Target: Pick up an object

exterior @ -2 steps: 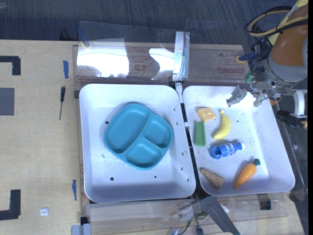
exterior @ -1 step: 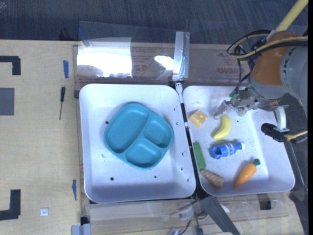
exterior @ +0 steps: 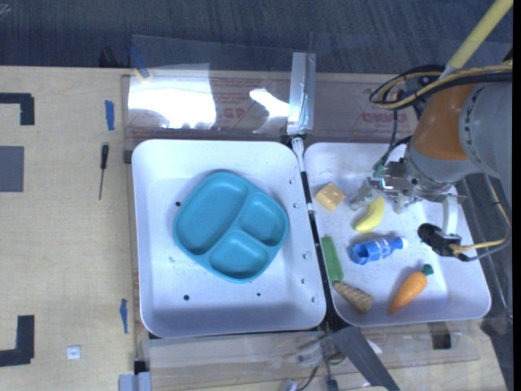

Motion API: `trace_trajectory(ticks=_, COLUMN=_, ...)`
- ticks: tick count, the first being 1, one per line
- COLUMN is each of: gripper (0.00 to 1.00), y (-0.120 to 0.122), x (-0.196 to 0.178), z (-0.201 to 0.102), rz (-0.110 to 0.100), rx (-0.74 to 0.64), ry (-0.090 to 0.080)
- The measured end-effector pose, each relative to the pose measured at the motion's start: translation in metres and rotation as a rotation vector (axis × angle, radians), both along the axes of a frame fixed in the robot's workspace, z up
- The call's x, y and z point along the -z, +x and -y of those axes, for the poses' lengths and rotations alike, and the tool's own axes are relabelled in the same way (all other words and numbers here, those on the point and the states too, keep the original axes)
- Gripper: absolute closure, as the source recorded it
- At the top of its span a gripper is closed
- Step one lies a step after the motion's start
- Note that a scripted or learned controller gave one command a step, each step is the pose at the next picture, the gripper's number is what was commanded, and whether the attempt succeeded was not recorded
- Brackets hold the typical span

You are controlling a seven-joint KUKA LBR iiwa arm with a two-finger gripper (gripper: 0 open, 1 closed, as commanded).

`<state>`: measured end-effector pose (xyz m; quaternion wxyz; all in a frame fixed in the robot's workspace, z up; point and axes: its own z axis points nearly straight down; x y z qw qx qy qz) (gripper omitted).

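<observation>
The right bin holds several small toys: a yellow banana, a yellow cheese block, a blue bottle lying on its side, an orange carrot, a green stick and a tan bread piece. My gripper hangs over the upper part of this bin, just above the banana's top end. It is open, its fingers spread apart with nothing between them. The grey arm with its orange band reaches in from the right.
The left bin carries a blue divided plate. A raised divider separates the two bins. A black cable end hangs over the right bin near the carrot. A clear plastic sheet lies behind the bins.
</observation>
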<state>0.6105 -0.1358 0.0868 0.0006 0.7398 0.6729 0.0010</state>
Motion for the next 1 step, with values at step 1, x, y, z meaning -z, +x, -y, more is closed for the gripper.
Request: trace_trajectory(ticks=1, gripper=1.0, y=0.0019, x=-0.0124, z=0.0004, rz=0.006, rx=0.0, ry=-0.001)
